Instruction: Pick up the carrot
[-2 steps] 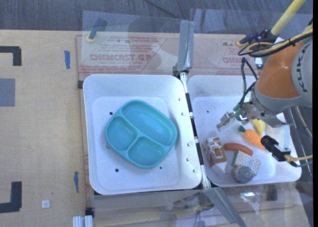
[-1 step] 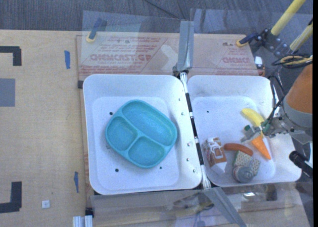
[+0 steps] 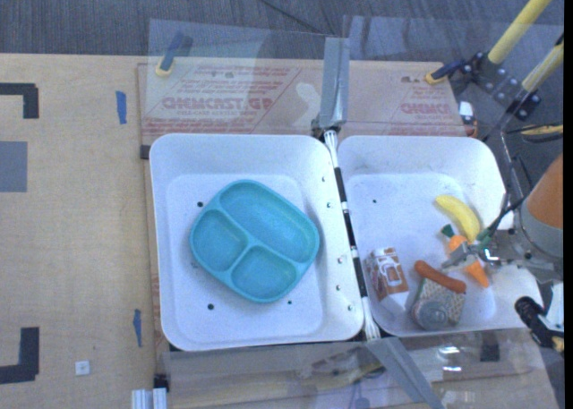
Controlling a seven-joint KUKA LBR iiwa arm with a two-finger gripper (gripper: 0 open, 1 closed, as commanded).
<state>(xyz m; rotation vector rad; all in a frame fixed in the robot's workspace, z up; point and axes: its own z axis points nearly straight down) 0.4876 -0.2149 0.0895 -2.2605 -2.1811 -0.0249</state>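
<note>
A divided plate [image 3: 255, 240] lies in the left bin [image 3: 170, 166]; in the right bin [image 3: 394, 152], a banana [image 3: 458, 216] sits behind a carrot [image 3: 440, 276].

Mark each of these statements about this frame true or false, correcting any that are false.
1. The blue divided plate lies in the left bin. True.
2. The banana sits on the blue plate. False: it lies in the right bin.
3. The gripper is over the right bin, near the carrot. True.
4. The hot dog lies in the left bin. False: it lies in the right bin, beside a small carton.
5. The plate's compartments hold food. False: they hold nothing.
</note>
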